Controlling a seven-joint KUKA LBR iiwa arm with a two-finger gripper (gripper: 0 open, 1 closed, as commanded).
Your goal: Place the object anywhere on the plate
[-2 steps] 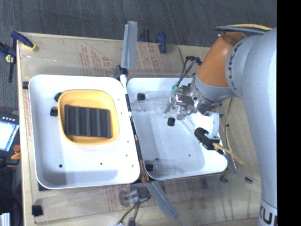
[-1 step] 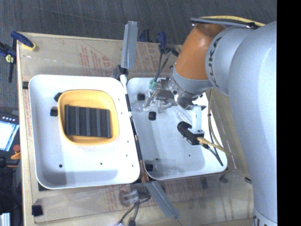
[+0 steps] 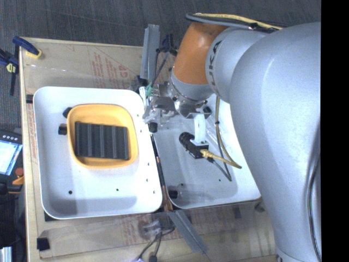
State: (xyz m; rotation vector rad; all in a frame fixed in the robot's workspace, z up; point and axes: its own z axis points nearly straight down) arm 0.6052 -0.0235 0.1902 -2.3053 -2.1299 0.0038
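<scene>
A yellow plate with a dark ridged centre lies in the left white bin, towards its far side. My gripper hangs over the far end of the rim where the two bins meet, just right of the plate's far right corner. The wrist and its orange band cover much of it. I cannot make out any object held in it. The arm's grey body hides most of the right bin.
A black connector with a yellowish cable hangs from the wrist over the right bin. A small dark spot sits near that bin's front left corner. Blue clamps grip the bench's far left edge.
</scene>
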